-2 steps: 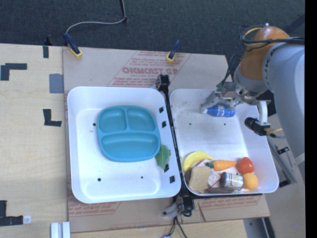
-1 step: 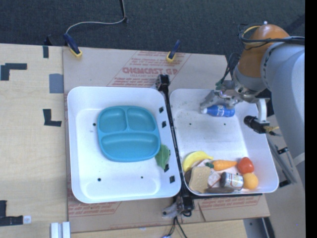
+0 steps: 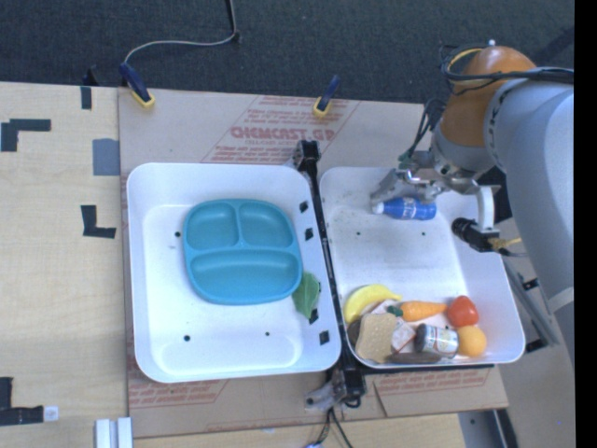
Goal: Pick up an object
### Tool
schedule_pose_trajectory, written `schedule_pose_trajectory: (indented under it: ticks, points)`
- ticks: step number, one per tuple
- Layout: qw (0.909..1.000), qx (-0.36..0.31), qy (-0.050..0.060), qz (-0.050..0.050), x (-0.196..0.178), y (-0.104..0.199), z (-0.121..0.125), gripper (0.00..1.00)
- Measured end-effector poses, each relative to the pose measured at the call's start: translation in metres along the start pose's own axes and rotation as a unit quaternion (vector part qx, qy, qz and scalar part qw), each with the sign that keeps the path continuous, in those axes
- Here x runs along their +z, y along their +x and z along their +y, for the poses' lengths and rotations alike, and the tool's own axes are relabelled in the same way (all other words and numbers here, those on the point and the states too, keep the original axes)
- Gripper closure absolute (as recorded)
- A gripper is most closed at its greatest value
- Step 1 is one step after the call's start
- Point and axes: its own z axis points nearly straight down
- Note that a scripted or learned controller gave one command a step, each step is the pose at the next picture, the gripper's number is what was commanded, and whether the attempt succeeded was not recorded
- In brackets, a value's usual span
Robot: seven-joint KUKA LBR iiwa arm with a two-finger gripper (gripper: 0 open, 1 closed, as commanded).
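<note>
A cardboard-topped bench (image 3: 280, 129) bears two white bins: the left bin (image 3: 149, 278) holds a blue divided plate (image 3: 242, 250) with a green leaf (image 3: 307, 294) at its 4 o'clock. In the right bin (image 3: 485, 287), the gripper (image 3: 403, 192) sits at 12 o'clock directly over a blue bottle (image 3: 408, 210) lying on its side; whether the fingers grip it cannot be told. At 6 o'clock are piled a banana (image 3: 368, 298), carrot (image 3: 422, 310), tomato (image 3: 462, 311), orange (image 3: 473, 342), bread slice (image 3: 375, 336) and small can (image 3: 436, 340).

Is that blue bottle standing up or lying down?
Lying down. The bottle rests on its side on the right bin's floor, long axis across the view.
</note>
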Motion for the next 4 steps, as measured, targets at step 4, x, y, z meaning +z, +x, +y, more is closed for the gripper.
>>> schedule_pose_trajectory:
  ticks: [4]
  points:
    - [0.9998,0.0,0.015,0.009,0.014,0.011,-0.004,0.0]
